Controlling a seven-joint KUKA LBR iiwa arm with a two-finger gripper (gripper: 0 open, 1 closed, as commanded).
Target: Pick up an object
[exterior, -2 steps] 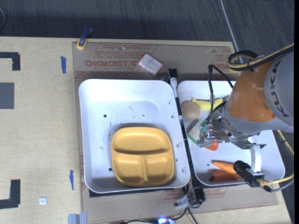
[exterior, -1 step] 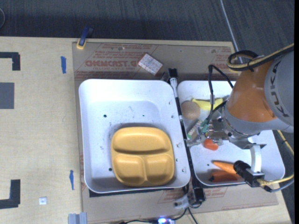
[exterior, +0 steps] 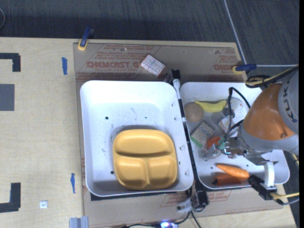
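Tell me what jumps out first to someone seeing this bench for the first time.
The big yellow divided tray lying in the left bin draws the eye first. Next comes the arm's bright orange band over the right bin, where its gripper is down among a clutter of small things. Beside it lie a carrot near the front and a banana at the back.

Grey arm [exterior: 289,103], orange band [exterior: 268,115], black cables [exterior: 237,96]; hand [exterior: 223,146] seemingly metallic
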